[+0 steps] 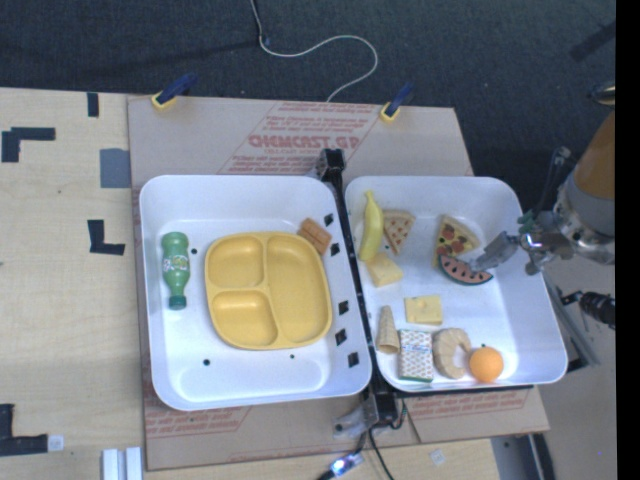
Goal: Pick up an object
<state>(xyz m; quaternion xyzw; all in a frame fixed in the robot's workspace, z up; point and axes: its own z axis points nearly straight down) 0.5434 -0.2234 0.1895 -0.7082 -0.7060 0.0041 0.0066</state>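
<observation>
I see the pincer (pixel 497 252) low over the right bin (pixel 520 308), near its right wall, one grey finger (pixel 490 255) slanting toward the watermelon slice (pixel 466 271); whether it is wide or narrow I cannot tell (nothing visibly between the fingers). Pizza slice (pixel 455 236) lies just above the watermelon. Banana (pixel 371 227), cheese block (pixel 424 310) and orange (pixel 486 364) share that bin. Left bin (pixel 170 368): yellow divided plate (pixel 268 290), green bottle (pixel 176 269).

A brown cardboard sheet (pixel 300 138) lies under two white bins, held by two clamps (pixel 173 90); a thin cable (pixel 320 46) loops across dark carpet.
</observation>
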